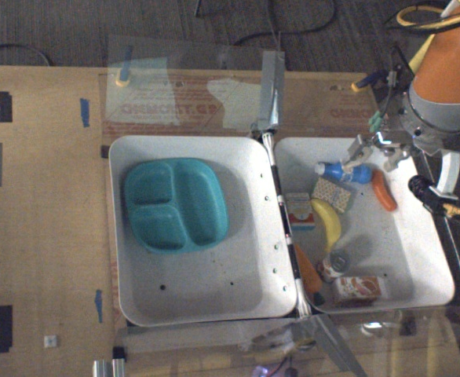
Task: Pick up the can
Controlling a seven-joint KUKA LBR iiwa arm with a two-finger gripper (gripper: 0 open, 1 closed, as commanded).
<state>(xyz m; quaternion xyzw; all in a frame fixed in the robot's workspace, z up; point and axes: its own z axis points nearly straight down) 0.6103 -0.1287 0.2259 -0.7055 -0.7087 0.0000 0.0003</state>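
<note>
The can (337, 263) is small with a grey top. It stands in the right bin (418, 258) near the front, just below the banana (329, 223) and beside a carrot (309, 271). My gripper (374, 152) hangs over the back of the right bin, above the blue bottle (346, 172) and the red sausage (384, 192). It is well behind the can and apart from it. Its fingers stand open with nothing between them.
A brown packet (359, 287) lies in front of the can. A checkered pack (332, 195) and a small red-and-white box (301, 210) lie by the banana. A teal divided plate (175, 204) sits in the left bin (214, 289). A metal divider (281, 210) separates the bins.
</note>
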